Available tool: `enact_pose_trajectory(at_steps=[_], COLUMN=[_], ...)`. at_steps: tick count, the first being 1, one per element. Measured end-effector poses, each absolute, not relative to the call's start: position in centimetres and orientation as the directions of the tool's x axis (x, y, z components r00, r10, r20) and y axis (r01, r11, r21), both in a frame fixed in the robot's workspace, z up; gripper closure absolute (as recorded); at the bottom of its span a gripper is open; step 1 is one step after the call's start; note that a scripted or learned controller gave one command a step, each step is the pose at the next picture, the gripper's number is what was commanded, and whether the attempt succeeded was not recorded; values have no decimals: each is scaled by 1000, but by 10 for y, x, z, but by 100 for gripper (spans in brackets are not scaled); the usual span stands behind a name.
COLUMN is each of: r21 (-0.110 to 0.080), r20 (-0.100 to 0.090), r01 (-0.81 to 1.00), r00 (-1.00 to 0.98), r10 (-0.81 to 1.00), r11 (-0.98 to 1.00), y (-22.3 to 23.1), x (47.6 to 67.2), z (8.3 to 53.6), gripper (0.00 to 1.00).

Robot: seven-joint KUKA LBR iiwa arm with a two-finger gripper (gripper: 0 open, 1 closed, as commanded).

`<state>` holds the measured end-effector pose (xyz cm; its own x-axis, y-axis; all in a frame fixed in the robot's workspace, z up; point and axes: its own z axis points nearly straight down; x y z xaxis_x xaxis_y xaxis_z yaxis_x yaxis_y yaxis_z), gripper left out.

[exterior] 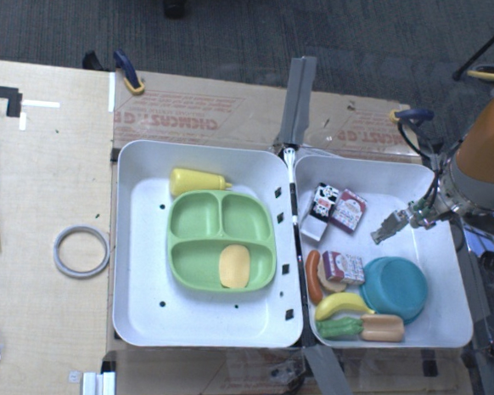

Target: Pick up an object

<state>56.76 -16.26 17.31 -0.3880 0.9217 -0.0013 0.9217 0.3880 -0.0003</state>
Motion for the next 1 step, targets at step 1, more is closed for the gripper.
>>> enact_pose_trajectory(at_steps=[1], r21=[5], r20=[-3], r01=[986], r00=[-168], r10=[986], r11=[168], y=[-148], x=[621], z=[96], gripper=[0])
